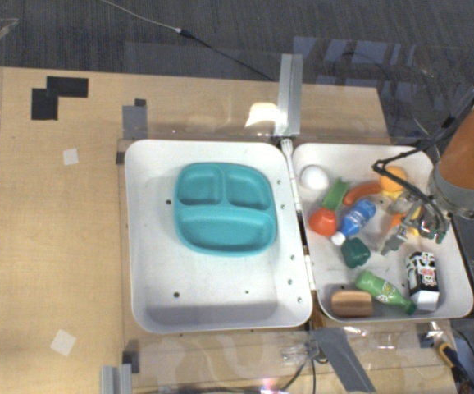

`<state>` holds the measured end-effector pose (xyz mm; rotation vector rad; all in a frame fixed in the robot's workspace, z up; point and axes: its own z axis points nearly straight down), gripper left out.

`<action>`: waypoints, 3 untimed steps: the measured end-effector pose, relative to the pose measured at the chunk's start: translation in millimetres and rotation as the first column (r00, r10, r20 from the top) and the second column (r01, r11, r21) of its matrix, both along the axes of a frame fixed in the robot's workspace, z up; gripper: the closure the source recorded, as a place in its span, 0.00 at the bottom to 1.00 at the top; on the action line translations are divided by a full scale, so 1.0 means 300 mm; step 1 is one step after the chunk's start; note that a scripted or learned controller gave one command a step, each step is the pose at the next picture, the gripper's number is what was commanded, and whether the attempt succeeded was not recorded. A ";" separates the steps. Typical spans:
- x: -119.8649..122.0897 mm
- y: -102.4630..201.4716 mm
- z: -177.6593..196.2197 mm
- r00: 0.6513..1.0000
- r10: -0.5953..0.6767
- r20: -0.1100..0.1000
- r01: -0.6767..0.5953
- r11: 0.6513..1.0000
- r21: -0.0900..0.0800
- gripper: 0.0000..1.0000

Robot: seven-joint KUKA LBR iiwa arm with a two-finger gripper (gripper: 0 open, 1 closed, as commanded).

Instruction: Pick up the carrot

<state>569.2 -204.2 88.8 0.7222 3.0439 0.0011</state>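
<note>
My tool [401, 230] hangs low in the right bin [458, 306]; whether it is clenched I cannot tell. The carrot [362, 191] lies near it, beside the blue bottle [357, 217].

teal divided plate [224, 207], white ball [313, 176], brown block [352, 303]

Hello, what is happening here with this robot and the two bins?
A grey robot arm reaches in over the right bin, which holds a pile of small toys. Its gripper hangs low among them, close to the orange carrot, which lies in the pile, not lifted. The left bin holds a teal divided plate.
</note>
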 end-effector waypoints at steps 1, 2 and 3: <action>0.012 0.005 0.047 1.000 0.008 0.009 -0.008 1.000 -0.002 1.00; 0.024 0.009 0.090 1.000 0.016 0.019 -0.016 1.000 -0.005 1.00; -0.190 -0.008 0.007 0.915 0.403 0.002 -0.403 0.915 -0.010 1.00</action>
